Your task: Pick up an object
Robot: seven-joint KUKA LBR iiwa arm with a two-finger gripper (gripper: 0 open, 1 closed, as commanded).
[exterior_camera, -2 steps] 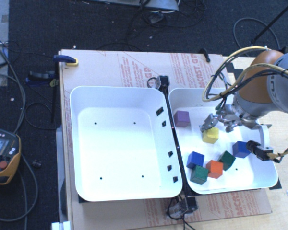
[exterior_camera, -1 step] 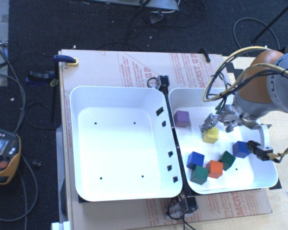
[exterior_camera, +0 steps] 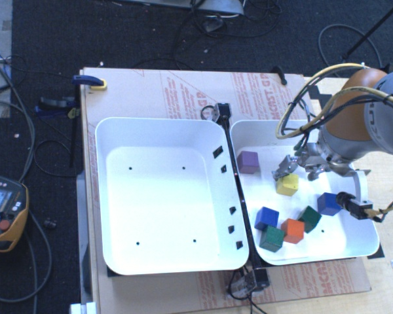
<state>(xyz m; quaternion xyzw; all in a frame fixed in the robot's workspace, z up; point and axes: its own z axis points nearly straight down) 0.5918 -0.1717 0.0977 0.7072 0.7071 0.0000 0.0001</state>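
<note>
My gripper [exterior_camera: 287,169] hangs over the right bin [exterior_camera: 363,244], reaching in from the right under the grey arm with its orange band. A yellow block [exterior_camera: 287,186] lies directly below the gripper tip, touching or nearly touching it. A purple block [exterior_camera: 248,161] sits to the left near the bin's inner wall. Toward the front lie a blue block [exterior_camera: 266,217], a green block [exterior_camera: 272,239], an orange block [exterior_camera: 293,230], a dark green block [exterior_camera: 310,218] and a second blue block [exterior_camera: 329,203].
The left bin [exterior_camera: 111,133] stands beside the right one, with a black divider strip [exterior_camera: 234,182] between them. Cables loop over the arm at the right. A pendant [exterior_camera: 3,211] lies on the floor at far left.
</note>
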